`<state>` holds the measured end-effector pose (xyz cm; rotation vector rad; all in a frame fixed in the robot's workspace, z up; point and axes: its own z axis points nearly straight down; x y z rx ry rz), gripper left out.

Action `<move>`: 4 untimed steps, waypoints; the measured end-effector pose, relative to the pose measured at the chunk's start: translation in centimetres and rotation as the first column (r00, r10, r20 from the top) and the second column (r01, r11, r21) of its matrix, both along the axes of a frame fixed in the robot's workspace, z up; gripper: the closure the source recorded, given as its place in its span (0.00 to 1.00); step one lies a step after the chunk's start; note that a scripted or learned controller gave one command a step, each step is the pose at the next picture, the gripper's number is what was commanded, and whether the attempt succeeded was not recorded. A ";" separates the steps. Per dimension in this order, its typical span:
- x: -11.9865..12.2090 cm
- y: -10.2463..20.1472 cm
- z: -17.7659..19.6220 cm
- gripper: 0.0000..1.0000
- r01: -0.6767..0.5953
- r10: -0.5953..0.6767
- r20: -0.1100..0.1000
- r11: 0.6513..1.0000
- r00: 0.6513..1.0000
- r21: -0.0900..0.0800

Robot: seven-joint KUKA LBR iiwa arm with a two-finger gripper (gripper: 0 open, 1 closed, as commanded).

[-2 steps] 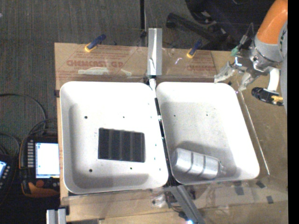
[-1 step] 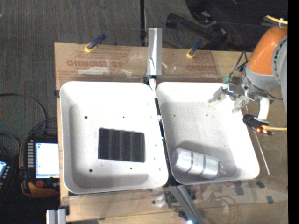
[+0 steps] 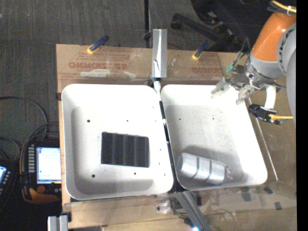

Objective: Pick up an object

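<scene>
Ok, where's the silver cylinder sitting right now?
In the camera view, the silver cylinder lies on its side in the right bin, at its near edge towards the left corner, just across the divider from the black ribbed block in the left bin.

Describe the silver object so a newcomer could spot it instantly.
Start at the right bin of the two white ones. Along its near edge lies the silver cylinder on its side, ribbed with bands. The only other item, a flat black ridged block, sits in the left bin.
</scene>
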<state>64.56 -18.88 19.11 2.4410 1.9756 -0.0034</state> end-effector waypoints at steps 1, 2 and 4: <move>-5.8 -2.9 0.2 0.00 0.030 -0.030 -0.002 1.000 1.000 -0.002; -5.8 -2.9 0.2 0.00 0.030 -0.030 -0.002 1.000 1.000 -0.001; -8.2 -1.1 6.7 0.00 0.032 -0.032 0.000 0.999 0.999 0.002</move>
